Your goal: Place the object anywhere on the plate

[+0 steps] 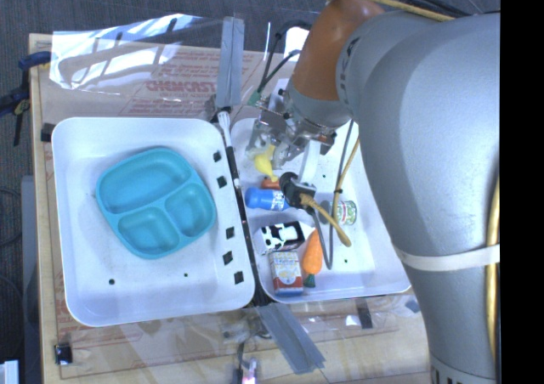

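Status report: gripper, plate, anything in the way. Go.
Gripper low in right bin, over a yellow item; grasp unclear. Blue plate in left bin, nothing on it. Bottle, carrot, carton crowd the right bin.

Grey arm (pixel 425 144) reaches in from the bench's right edge, orange wrist band up top, gripper (pixel 276 143) low near the far edge.

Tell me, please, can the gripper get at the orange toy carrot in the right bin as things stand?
Probably yes. The orange toy carrot lies uncovered near the front of the right white bin, with open space above it. The gripper works at the bin's far end, over a yellow piece. The neighbouring black-and-white toy crowds one side.
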Controlling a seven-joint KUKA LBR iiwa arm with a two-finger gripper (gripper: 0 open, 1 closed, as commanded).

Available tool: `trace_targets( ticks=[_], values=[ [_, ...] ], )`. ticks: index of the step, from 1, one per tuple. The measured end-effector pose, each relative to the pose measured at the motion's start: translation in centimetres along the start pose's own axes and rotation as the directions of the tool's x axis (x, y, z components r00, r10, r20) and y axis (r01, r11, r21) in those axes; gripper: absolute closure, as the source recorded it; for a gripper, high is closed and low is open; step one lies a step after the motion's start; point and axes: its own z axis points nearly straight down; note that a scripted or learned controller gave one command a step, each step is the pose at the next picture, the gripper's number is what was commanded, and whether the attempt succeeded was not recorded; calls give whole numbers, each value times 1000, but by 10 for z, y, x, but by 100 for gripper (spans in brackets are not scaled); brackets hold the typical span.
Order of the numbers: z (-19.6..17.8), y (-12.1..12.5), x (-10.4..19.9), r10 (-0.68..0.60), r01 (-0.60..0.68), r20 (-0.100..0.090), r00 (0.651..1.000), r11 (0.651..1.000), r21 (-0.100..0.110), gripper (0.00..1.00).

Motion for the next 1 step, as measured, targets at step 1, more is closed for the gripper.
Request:
trace_targets(
  ticks=[1],
  values=[
    [1, -38, 51, -36, 36, 1, 999, 999, 0, 100]
  ],
)
